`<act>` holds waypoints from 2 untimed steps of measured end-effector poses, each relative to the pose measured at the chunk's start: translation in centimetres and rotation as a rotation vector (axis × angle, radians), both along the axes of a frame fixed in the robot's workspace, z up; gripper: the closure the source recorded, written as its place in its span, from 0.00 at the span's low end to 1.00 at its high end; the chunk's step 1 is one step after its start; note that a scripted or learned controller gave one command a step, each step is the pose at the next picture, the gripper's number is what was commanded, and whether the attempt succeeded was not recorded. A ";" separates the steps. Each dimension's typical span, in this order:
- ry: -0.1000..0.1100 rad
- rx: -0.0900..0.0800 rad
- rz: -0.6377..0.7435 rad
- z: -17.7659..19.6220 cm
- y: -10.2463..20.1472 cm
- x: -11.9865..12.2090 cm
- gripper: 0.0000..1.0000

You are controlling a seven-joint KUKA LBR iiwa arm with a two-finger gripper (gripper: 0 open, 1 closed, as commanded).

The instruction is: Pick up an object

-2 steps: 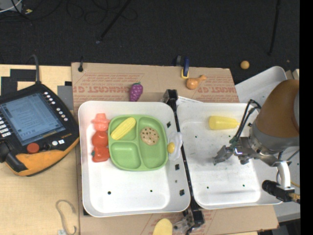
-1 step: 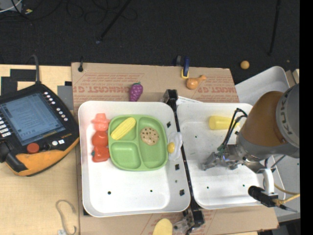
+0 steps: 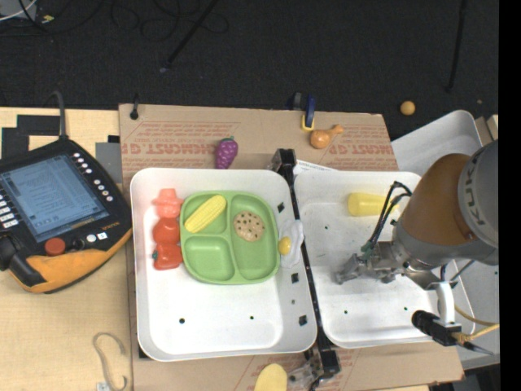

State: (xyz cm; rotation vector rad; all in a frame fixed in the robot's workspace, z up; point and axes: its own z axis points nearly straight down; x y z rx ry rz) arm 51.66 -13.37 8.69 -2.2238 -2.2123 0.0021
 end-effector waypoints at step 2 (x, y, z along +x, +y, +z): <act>-0.007 -0.003 0.005 7.3 0.0 -0.2 1.00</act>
